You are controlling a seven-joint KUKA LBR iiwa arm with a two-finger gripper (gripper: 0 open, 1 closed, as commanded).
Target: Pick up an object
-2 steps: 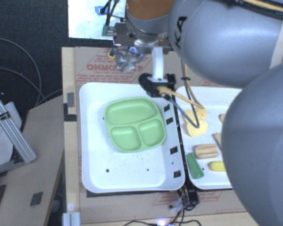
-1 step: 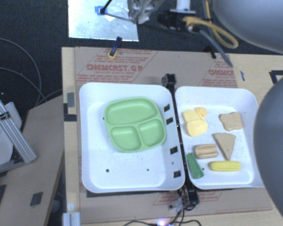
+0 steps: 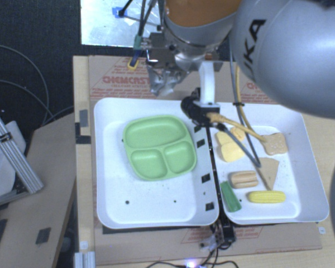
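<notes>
Hovering high near the far edge of the bins, hand [image 3: 166, 82] (open or clenched, cannot tell), with yellow corn [image 3: 266, 196] well apart from it, nearer the camera and to its right, lying long-ways across the right bin [image 3: 304, 144].

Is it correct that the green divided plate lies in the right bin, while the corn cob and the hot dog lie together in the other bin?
Not quite. The camera view shows the green divided plate in the left bin, not the right one. The corn cob and the hot dog do lie together in the other bin, the right bin.
</notes>
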